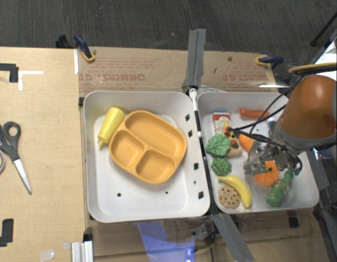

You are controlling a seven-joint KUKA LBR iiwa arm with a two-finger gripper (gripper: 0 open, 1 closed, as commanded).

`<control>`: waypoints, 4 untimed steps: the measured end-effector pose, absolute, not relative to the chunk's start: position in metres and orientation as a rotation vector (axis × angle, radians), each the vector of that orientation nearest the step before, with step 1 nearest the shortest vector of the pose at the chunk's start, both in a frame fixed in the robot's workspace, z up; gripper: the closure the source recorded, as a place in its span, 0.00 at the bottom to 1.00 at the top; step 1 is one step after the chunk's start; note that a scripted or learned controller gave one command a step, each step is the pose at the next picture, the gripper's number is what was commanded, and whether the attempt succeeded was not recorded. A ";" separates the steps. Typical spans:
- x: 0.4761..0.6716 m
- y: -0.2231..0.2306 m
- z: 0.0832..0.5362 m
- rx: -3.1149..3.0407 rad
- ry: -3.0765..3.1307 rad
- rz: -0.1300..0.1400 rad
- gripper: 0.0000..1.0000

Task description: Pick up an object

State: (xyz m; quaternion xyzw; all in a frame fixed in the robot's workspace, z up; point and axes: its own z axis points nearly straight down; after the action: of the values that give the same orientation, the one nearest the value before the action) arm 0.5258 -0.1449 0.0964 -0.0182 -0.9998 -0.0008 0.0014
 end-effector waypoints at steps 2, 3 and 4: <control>0.527 -0.144 0.103 -0.054 -3.137 -0.003 1.00; 0.527 -0.144 0.103 -0.054 -3.137 -0.004 0.00; 0.528 -0.144 0.110 -0.051 -3.136 -0.004 1.00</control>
State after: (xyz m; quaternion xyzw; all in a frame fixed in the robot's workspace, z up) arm 0.5277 -0.1436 0.1096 -0.0162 -0.9999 -0.0013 0.0026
